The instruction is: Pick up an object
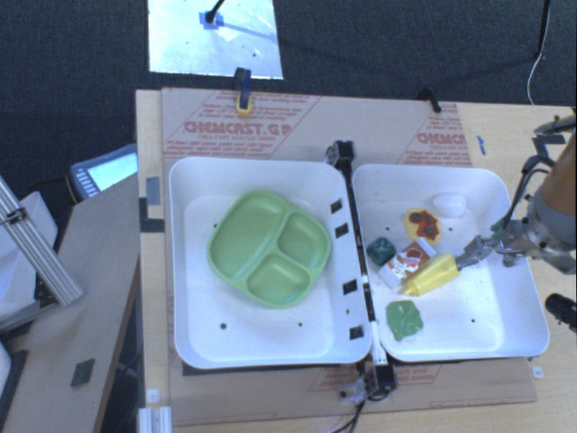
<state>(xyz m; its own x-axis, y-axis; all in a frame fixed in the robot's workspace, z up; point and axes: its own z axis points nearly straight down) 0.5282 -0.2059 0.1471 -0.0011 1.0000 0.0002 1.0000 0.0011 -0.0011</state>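
The right bin holds several small objects. A yellow oblong piece lies near its middle, beside a red and white packet. A dark green lump lies by the divider. A light green piece sits near the front. An orange and red item and a white one lie toward the back. My gripper reaches in from the right, low in the bin, with its tip at the right end of the yellow piece. Nothing is visibly lifted.
The left bin holds a green divided plate. A black clip strip runs along the wall between the bins. The arm hangs over the right bin's right rim. Cardboard lies under both bins.
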